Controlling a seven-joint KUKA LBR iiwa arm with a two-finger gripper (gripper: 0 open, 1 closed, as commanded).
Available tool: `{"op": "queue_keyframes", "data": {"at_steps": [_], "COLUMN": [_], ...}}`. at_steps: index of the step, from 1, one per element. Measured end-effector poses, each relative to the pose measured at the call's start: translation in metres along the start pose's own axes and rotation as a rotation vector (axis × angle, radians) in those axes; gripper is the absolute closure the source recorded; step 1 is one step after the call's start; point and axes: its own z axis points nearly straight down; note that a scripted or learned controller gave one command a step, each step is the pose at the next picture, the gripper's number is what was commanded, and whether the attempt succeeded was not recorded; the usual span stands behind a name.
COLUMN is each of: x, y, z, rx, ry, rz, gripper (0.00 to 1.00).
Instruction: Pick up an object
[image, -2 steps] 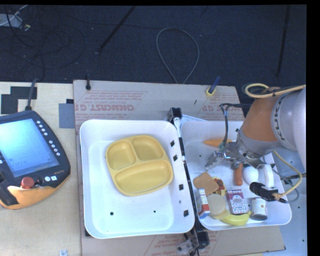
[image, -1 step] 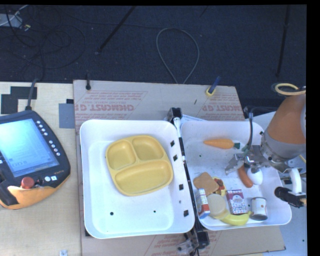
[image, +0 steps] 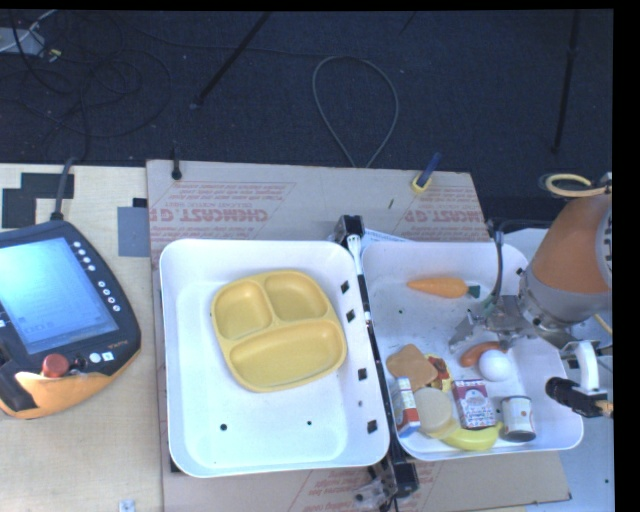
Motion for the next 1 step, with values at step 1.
{"op": "queue_keyframes", "data": {"at_steps": [1], "x": [0.0082], "y": [-0.011], "z": [0.0164], "rx": [-0.021], "ry": [-0.014], "rz": [0.005], "gripper": [0.0]}}
